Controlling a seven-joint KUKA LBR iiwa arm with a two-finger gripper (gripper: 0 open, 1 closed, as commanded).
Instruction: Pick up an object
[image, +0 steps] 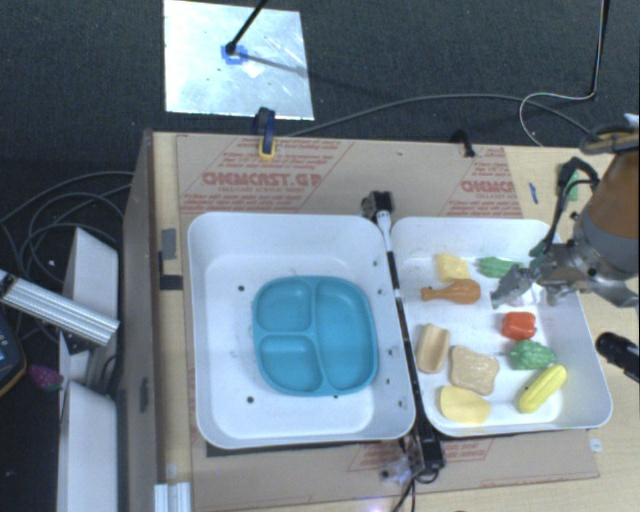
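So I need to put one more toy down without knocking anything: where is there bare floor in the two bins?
The left bin has bare white floor all round the blue divided plate, widest along its far and left sides. The right bin is crowded: toy foods fill most of it, and the gripper hangs over them near the red pepper.

arm (612, 235) is running off the right edge; gripper (512, 288) is looking blurred, covering part of the green toy (494, 266).
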